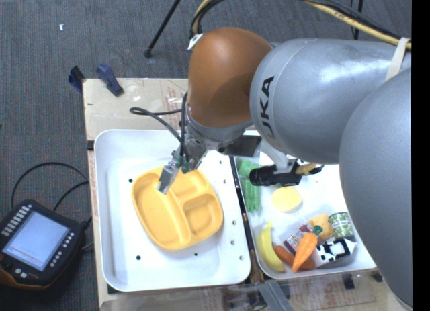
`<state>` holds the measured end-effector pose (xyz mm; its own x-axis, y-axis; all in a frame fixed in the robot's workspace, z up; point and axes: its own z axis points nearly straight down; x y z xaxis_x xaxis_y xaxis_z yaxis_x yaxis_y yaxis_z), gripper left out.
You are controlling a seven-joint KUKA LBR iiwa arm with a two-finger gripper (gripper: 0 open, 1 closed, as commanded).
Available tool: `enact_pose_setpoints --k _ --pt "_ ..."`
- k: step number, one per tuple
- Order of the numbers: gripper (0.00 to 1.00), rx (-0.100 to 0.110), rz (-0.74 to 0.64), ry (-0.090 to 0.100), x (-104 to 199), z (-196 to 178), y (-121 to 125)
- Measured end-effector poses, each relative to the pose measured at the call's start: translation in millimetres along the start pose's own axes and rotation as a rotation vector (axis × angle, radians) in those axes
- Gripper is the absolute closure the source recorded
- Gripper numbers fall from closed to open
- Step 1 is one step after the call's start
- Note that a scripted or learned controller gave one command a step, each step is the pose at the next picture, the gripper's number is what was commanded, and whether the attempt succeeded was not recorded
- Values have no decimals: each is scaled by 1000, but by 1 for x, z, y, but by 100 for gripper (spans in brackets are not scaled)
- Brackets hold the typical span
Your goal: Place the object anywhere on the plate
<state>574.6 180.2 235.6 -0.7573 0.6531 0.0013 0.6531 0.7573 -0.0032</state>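
We count two white bins: the left bin (114, 236) bears one yellow divided plate (178, 212). In the right bin (366, 252) we see one banana (269, 248), one carrot (304, 250), one pale yellow disc (287, 199), one green leafy piece (250, 185) and one small green can (341, 224).

Dark grey carpet floor (80, 21); tripod legs (168, 17); handheld pendant (37, 242) lower left.

The grey arm (316, 101) bore black letters "KA", the rest of the word hidden by its curve.
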Motion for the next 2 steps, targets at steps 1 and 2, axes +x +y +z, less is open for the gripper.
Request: enact_pose_setpoints --k 1,2 --pt "100 3 -2 1 0 -8 0" --pt "100 1 -196 2 1 58 -20"
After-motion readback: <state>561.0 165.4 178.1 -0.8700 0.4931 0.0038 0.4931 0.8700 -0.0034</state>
